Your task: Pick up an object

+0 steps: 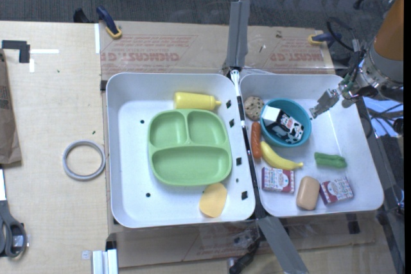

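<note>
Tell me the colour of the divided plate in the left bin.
Light green plate, seen in the camera view.

Robotics lab: two white bins (pixel 122 157) of toy food on a cardboard-covered bench (pixel 160 51) held by clamps (pixel 109 21), tape roll (pixel 84 159), grey carpet, cables.

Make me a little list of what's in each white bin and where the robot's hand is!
left bin: green plate, yellow bottle, yellow chip
right bin: blue bowl with a black and white carton, cookie, hot dog, banana, green pepper, two red cartons, bread roll
hand: above the right bin, beside the bowl
</note>
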Controlling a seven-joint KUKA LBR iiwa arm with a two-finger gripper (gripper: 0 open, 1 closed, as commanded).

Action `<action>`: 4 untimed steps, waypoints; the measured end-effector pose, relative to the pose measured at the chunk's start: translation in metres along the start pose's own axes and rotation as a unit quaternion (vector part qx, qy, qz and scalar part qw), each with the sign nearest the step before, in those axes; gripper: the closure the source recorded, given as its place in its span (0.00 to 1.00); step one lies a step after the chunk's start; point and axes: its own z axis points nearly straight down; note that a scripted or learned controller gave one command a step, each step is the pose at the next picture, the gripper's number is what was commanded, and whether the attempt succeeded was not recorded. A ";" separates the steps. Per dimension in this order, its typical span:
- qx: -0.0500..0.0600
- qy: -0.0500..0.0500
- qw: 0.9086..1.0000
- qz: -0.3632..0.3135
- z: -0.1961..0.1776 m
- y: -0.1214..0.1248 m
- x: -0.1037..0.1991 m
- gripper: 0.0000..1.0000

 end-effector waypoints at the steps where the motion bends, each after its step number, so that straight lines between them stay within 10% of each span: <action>1: 0.000 0.000 0.999 0.041 0.077 0.065 0.014 0.00; 3: 0.000 0.000 1.000 0.027 0.129 0.048 0.015 0.00; 4: -0.001 -0.002 1.000 0.028 0.118 0.047 0.013 1.00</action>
